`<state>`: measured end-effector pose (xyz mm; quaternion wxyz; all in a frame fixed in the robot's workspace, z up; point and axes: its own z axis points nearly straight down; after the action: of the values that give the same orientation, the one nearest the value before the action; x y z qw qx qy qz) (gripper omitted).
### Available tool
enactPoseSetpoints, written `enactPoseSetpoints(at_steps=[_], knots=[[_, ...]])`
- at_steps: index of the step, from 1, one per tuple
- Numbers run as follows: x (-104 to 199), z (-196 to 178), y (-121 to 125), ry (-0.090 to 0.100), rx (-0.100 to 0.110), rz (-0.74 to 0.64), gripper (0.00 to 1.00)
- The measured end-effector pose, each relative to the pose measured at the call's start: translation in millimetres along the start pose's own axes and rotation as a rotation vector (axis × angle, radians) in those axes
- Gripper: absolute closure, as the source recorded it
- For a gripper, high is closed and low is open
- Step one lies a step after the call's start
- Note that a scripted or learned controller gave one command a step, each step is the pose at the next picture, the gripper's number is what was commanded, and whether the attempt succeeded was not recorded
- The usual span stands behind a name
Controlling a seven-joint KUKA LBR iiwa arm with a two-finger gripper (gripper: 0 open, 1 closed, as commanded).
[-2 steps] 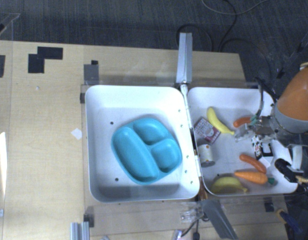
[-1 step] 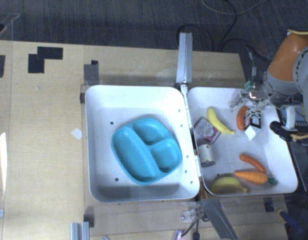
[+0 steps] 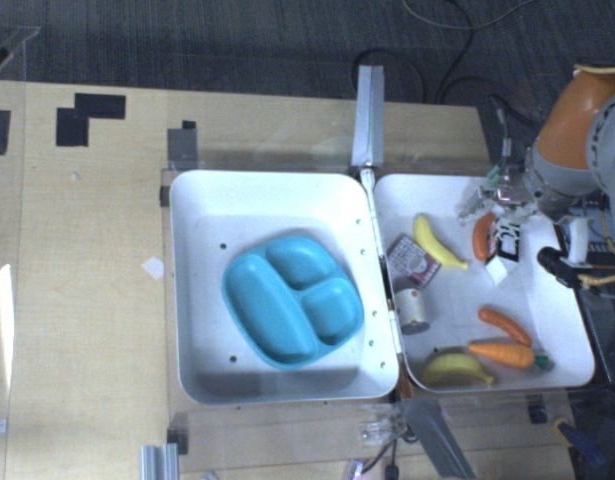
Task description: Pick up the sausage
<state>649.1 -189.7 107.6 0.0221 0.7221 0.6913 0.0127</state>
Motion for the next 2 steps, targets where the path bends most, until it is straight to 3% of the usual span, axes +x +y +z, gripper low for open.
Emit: enactPoseSetpoints(at_steps=[2], knots=[[6.3, 0.3, 3.3, -0.001, 0.005, 0.02, 0.0]])
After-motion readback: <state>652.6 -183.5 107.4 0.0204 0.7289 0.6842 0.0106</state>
